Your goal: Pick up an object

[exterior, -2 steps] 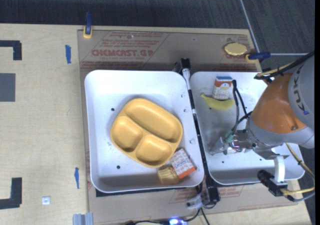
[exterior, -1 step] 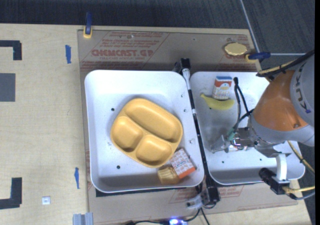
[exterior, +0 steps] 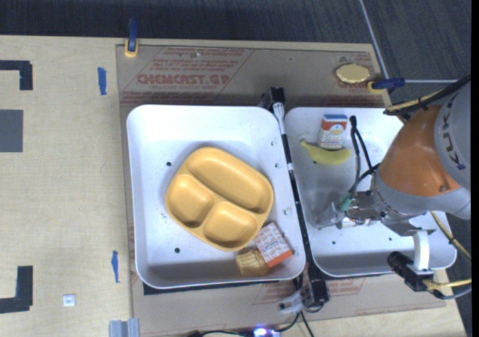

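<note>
In the right bin (exterior: 329,253), my gripper (exterior: 338,216) hangs low over the bin's middle floor, with the grey and orange arm (exterior: 415,167) reaching in from the right. A yellow banana (exterior: 326,153) lies near the bin's far wall. A small white and orange carton (exterior: 334,132) stands just behind it. Both are well beyond the gripper, and nothing shows between its fingers. The left bin (exterior: 146,178) holds a yellow divided plate (exterior: 218,197). An orange and white packet (exterior: 272,244) and a tan block (exterior: 250,261) lie at its near right corner.
A black divider rail (exterior: 288,171) runs between the two bins. Cables (exterior: 359,156) loop from the arm over the right bin. A round tan disc (exterior: 352,73) and a blue clamp (exterior: 385,84) sit on the board behind the right bin.
</note>
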You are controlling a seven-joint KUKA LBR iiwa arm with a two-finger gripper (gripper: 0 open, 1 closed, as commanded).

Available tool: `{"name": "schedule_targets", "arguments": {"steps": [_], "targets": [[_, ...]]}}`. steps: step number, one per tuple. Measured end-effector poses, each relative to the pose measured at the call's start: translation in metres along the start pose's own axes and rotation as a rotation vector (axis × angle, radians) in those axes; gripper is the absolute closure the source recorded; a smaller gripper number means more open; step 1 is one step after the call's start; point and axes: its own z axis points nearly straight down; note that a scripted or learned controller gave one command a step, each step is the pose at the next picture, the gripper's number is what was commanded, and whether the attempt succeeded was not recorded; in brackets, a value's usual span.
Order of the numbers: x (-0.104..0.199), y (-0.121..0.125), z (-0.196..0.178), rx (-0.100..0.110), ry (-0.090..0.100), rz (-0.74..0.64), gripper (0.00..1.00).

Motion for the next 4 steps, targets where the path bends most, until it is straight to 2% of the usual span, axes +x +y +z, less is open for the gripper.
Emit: {"name": "schedule_targets", "arguments": {"steps": [1,2,3,4], "targets": [[-0.0011,-0.0017,0.0100,0.006,0.002,-0.001,0.00],[-0.0011,-0.0004,0.0001,0.002,0.002,-0.001,1.00],[-0.0012,-0.0005,0.0001,0.002,0.001,-0.001,0.00],[0.0000,-0.0019,0.0100,0.006,0.002,0.000,0.00]]}}
